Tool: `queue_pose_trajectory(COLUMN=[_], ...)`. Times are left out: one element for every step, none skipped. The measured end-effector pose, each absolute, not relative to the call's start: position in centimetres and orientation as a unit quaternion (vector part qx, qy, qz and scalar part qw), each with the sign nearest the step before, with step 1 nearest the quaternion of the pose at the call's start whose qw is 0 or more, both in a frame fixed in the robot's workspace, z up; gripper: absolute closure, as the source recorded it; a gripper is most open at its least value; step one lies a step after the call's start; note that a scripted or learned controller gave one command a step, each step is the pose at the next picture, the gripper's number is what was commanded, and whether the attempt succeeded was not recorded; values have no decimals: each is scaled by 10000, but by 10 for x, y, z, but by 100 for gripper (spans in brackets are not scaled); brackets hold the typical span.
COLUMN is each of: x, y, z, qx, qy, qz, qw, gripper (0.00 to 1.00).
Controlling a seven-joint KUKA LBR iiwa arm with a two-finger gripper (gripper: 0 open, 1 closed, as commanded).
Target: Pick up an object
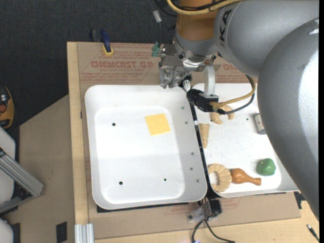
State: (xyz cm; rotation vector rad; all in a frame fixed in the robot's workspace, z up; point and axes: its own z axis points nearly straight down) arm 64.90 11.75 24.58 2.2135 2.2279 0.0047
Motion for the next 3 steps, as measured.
queue_pose_trajectory(x=[632,586,585], y=[176,229,224], z=[230,241,271], qx=[7048,7043,7065], qy=[7094,7099,7077], qz=[-11,-8,17], qw=[-24,-23,7], gripper=[100,100,100])
